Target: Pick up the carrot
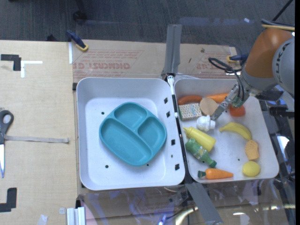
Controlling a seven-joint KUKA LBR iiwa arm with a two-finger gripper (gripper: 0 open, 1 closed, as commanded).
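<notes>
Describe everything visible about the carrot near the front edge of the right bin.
The carrot is a small orange toy, plastic by its look, with a green stub at its blunt left end and a taper pointing right. It lies flat on the floor of the right bin, close to the front wall, just below the green bottle. The gripper is farther back in the bin, apart from it.

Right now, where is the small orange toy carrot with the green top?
The orange toy carrot lies near the front edge of the right white bin, just below the green plastic bottle and left of the yellow lemon.
</notes>
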